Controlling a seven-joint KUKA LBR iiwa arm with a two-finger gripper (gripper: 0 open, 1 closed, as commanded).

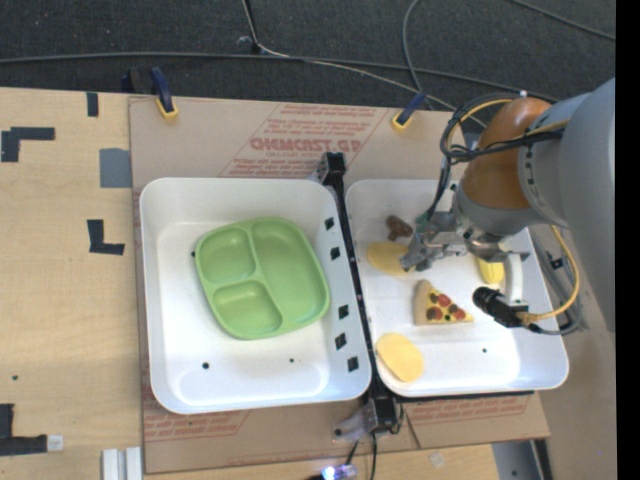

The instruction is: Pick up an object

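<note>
- The pincer (pixel 425 251) hangs low in the right bin (pixel 530 373), just right of the pale yellow piece (pixel 385 259). I cannot tell how its tips stand, and nothing shows between them.
- The likeliest target is that pale yellow piece. It lies above and left of the pizza slice (pixel 438 305), close to the divider (pixel 345 278) between the bins.
- Its long axis runs roughly left to right, and it looks flat. My guess is that the tips could skid over it or push it toward the divider.
- A small brown item (pixel 400 227) sits just above the yellow piece, so a closing grip could catch both or neither.
- The pizza slice points up-left, with its crust toward the lower right.
- A yellow oval (pixel 400 357) lies below the slice, well apart from the pincer.
</note>
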